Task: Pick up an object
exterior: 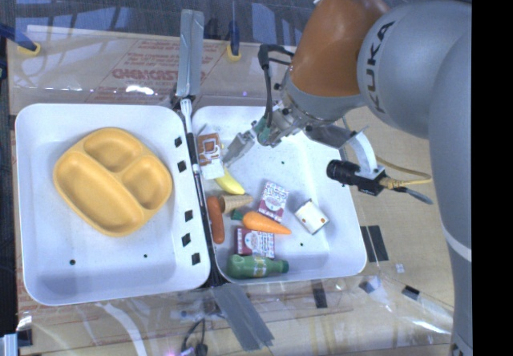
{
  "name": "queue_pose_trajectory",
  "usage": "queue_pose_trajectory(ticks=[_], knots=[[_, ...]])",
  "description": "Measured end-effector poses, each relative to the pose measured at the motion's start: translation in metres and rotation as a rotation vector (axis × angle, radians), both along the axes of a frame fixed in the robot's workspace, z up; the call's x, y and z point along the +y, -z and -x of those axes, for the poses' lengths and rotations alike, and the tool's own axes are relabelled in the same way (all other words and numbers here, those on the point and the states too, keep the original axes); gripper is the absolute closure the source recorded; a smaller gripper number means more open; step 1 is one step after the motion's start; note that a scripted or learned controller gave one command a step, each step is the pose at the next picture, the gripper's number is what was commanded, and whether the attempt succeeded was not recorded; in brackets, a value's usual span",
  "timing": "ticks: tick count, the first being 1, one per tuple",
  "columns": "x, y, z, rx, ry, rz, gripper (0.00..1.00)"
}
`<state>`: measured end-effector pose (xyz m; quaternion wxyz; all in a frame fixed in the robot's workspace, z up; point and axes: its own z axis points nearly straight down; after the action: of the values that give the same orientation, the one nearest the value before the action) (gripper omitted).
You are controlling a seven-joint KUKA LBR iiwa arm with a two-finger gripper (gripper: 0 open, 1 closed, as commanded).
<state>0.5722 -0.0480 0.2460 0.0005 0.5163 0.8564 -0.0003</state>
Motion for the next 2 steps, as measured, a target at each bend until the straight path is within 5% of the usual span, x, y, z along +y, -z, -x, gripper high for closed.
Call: queue_pose_trajectory(ticks=[1, 2], knots=[[-0.019, 0.055, 0.035, 0.003, -0.134, -0.001, 0.0], [-0.05, 0.155, 0.034, 0.003, -0.229, -0.001, 0.0]])
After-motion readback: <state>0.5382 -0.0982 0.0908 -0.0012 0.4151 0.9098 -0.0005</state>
